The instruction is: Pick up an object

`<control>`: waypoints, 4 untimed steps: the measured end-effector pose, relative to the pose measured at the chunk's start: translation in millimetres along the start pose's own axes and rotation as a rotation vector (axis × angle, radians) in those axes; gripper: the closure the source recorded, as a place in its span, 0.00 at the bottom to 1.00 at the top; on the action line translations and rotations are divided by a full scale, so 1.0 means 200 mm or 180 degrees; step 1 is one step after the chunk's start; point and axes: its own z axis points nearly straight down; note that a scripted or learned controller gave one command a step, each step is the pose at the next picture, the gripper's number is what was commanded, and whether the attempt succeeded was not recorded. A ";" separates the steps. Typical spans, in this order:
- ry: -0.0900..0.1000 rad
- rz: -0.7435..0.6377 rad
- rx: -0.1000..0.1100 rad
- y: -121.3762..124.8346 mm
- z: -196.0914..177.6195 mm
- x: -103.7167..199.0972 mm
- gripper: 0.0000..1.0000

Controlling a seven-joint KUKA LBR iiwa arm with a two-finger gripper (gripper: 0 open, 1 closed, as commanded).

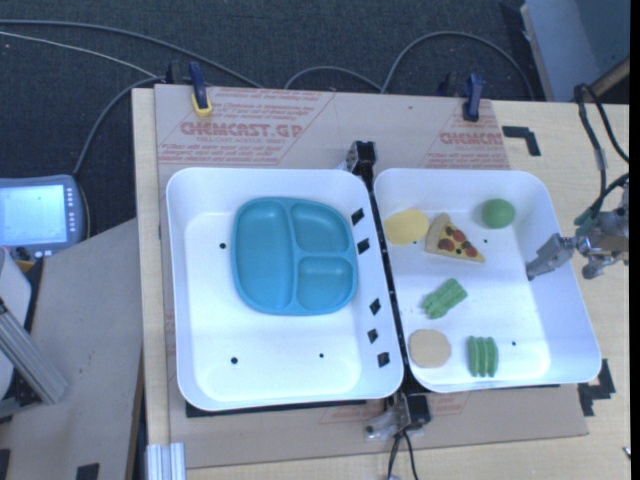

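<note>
Two "CHEMCAST GP" prints (243,128) on the board behind both bins; jaws' spread impossible to tell.

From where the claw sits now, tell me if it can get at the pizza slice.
Probably yes: the claw is at the right bin's edge, and bare floor lies between it and the pizza slice.

We see dark carpet (300,18) crossed by grey cables (90,43), and a lit screen (35,213) left of the bench (150,298).
</note>
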 end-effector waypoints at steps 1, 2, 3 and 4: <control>-0.0012 -0.0012 -0.0039 0.01 -0.03 0.00 0.00; -0.0003 -0.0009 -0.0021 0.00 0.28 0.01 0.00; -0.0005 -0.0009 -0.0025 0.02 0.52 -0.03 0.00; -0.0004 -0.0012 -0.0027 0.02 0.79 -0.03 0.00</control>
